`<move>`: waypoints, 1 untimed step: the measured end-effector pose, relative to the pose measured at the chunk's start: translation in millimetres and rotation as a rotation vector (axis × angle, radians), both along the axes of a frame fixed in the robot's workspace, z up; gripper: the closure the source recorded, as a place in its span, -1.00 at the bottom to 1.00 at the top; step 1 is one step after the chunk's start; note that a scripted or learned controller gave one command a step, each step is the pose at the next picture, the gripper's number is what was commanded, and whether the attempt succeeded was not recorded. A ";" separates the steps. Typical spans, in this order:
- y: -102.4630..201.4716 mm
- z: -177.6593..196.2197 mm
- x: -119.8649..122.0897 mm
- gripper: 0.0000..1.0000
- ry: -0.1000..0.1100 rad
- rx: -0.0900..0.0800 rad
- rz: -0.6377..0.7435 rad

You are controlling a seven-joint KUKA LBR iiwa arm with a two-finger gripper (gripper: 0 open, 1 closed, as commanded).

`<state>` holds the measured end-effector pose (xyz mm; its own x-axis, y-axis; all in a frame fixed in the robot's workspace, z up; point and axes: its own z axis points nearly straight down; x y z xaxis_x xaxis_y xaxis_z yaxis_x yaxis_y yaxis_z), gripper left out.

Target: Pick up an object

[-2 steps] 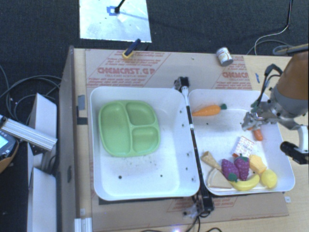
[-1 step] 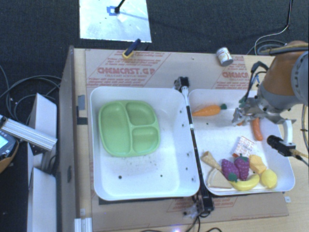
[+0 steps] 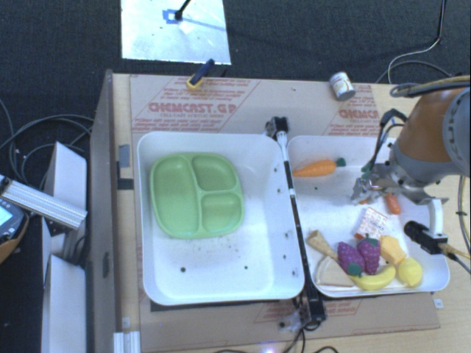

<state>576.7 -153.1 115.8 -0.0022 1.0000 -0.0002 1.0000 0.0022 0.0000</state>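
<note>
The right bin (image 3: 335,215) holds toy food. An orange carrot (image 3: 316,168) with a green tip lies near its far left. A small orange-red piece (image 3: 393,204) lies near the middle right. At the front are a white packet (image 3: 373,221), purple grapes (image 3: 360,254), a banana (image 3: 374,278), a lemon (image 3: 409,271), a yellow block (image 3: 392,249) and a tan wedge (image 3: 321,243). My gripper (image 3: 364,188) is low in the right bin, to the right of the carrot and just left of the orange-red piece. Nothing shows in its grasp.
A green divided plate (image 3: 196,194) lies in the left bin (image 3: 221,271). On the bench beyond the bins sit a small can (image 3: 341,85) and a yellow-and-black tool (image 3: 199,74). The grey arm (image 3: 434,142) covers the right bin's far right corner.
</note>
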 end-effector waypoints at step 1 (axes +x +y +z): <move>-7.6 -6.5 3.7 1.00 -0.002 -0.001 0.000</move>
<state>580.3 -160.7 109.3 -0.0023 1.0000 -0.0008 1.0000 0.0023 0.0017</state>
